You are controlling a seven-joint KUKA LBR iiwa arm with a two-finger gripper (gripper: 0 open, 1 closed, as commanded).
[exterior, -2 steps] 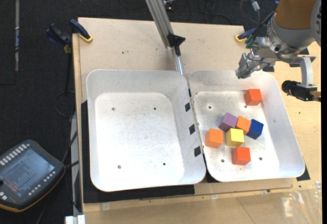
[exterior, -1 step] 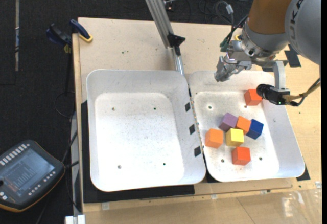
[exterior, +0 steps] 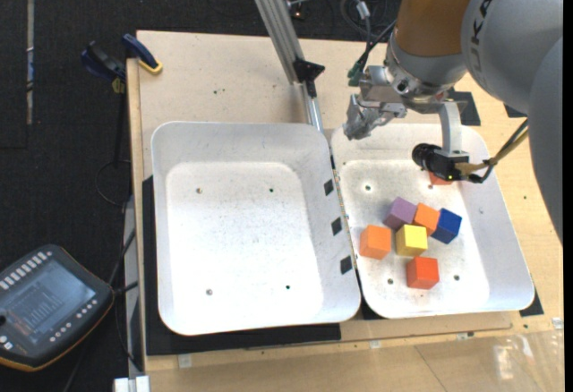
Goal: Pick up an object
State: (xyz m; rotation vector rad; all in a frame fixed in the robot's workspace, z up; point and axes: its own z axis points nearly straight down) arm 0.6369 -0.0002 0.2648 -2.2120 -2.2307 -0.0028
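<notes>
tool (exterior: 365,123) hangs over the far left corner of the right bin (exterior: 501,287), its state impossible to tell from here, while the cluster of cubes, purple cube (exterior: 401,211) closest, lies toward the near right of it, on the bin floor.

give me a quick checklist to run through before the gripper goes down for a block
1. Blocks in view in the right bin: ok, purple block, yellow block, blue block, two orange ones and a red block.
2. Gripper above a block: not ok, it hangs by the bin's far left corner, away from the cluster.
3. Target standing free: not ok, purple, yellow and blue are packed together; the red block stands apart.
4. Gripper carrying nothing: cannot tell.
5. Left bin out of the path: ok.
</notes>
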